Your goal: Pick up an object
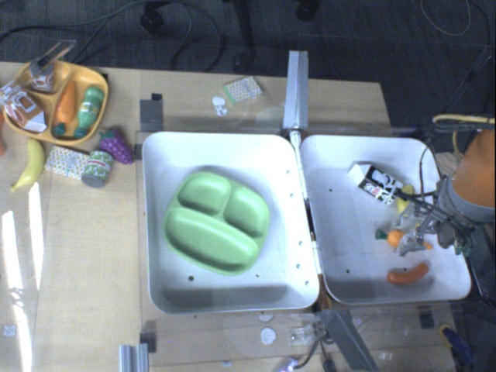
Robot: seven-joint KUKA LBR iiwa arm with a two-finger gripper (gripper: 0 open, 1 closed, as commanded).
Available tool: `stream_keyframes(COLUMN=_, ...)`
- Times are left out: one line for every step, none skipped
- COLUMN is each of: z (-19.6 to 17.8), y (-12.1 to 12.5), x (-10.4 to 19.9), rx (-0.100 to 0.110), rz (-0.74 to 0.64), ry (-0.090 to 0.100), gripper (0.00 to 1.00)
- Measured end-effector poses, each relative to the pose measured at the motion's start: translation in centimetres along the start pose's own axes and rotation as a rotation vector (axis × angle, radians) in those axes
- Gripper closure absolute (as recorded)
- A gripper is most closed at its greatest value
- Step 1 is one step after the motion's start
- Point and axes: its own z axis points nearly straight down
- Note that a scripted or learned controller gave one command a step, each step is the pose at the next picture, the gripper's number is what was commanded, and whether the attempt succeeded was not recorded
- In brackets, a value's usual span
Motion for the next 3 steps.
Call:
stream_keyframes(z=0.0, y=0.0, x=0.0, rx=0.000, rz=0.001, ry=0.000, gripper=0.00)
stream_keyframes(z=-1.2, y=0.1, x=-0.3, rx=0.000, rz=0.001, ry=-0.009, gripper=1.00)
stream_keyframes(z=-1.2, y=0.1, x=-0.3, rx=0.000, rz=0.001, ry=-0.009, gripper=0.00)
